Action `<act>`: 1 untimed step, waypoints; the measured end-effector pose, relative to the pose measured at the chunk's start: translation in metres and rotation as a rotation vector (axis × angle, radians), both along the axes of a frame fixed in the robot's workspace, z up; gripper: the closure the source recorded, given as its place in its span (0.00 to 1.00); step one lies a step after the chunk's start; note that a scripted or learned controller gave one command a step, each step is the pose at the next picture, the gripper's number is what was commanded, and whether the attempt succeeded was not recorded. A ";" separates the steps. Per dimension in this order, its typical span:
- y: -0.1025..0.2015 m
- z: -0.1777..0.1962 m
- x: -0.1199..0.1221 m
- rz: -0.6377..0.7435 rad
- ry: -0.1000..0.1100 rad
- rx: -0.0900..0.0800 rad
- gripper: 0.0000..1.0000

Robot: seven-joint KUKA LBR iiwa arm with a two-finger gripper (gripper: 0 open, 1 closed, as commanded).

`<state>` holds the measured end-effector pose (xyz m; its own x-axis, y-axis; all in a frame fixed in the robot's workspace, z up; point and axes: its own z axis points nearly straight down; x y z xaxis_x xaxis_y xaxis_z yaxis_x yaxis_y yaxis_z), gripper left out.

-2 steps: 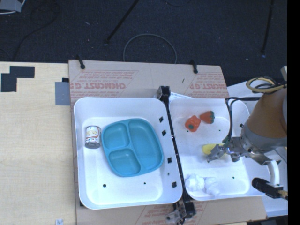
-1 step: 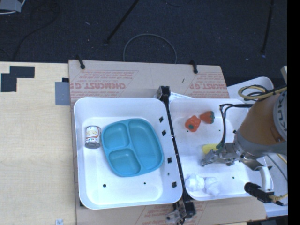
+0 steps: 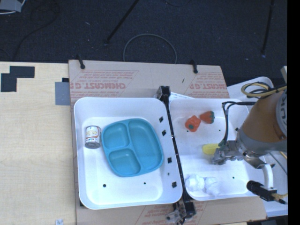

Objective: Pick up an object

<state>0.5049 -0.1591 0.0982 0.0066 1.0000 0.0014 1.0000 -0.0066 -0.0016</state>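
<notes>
Looking down, we see the gripper [image 3: 220, 156] low in the right bin [image 3: 234, 184], just beside a yellow object [image 3: 209, 148]; whether its claw is parted or closed, we cannot tell. Two orange-red objects [image 3: 199, 120] lie near the bin's far side, and a blue divided tray [image 3: 132, 146] and a small can [image 3: 93, 136] sit in the left bin [image 3: 93, 191].

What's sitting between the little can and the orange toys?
The blue divided plate and the black divider between the bins lie between the can and the orange toys, seen from the overhead camera.
</notes>
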 end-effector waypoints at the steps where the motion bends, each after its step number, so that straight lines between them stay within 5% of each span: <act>1: 0.008 0.051 0.006 0.008 -0.003 -0.001 1.00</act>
